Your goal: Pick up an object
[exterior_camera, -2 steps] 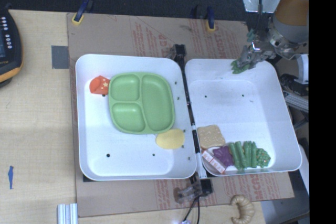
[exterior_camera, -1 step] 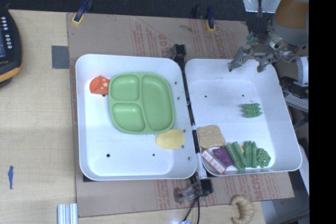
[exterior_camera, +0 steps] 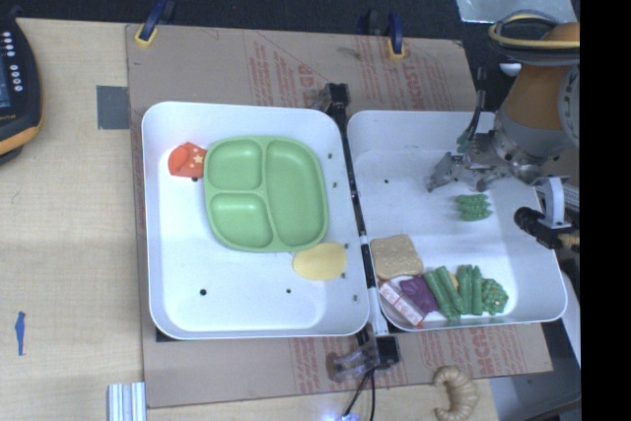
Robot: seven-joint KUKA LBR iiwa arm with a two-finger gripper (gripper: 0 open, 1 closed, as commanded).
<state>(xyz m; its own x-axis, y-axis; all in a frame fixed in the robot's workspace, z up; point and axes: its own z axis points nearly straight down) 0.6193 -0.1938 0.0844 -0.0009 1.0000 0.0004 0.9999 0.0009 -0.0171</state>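
While you look down on the bench (exterior_camera: 69, 242), you see a brown cardboard sheet (exterior_camera: 246, 64) laid over the pale wood, and on it two shallow white bins side by side. Your left bin (exterior_camera: 177, 306) carries a green divided plate (exterior_camera: 266, 192) near its middle. A red piece (exterior_camera: 185, 160) with a small yellow star touches the plate's left edge, and a pale yellow piece (exterior_camera: 320, 261) lies just below the plate's lower right corner.

Your right bin (exterior_camera: 394, 138) has its things gathered along the near wall: a tan slice of bread (exterior_camera: 396, 255) by the divider, just below it a purple piece (exterior_camera: 419, 292) beside a red and white one (exterior_camera: 399, 300), then a bunch of green vegetables (exterior_camera: 473, 289) lying to their right. A smaller green leafy piece (exterior_camera: 473, 206) lies alone, further up the bin.

Your arm (exterior_camera: 537, 89) comes in from the right over that bin, and the gripper (exterior_camera: 463, 171) sits low above the white floor, just up and left of the lone green piece and apart from it. Its fingers are spread, and you can see nothing between them.

Blue and yellow clamps (exterior_camera: 153, 23) pin the cardboard's far edge, and a dark handheld controller (exterior_camera: 15, 84) rests at the bench's left edge.
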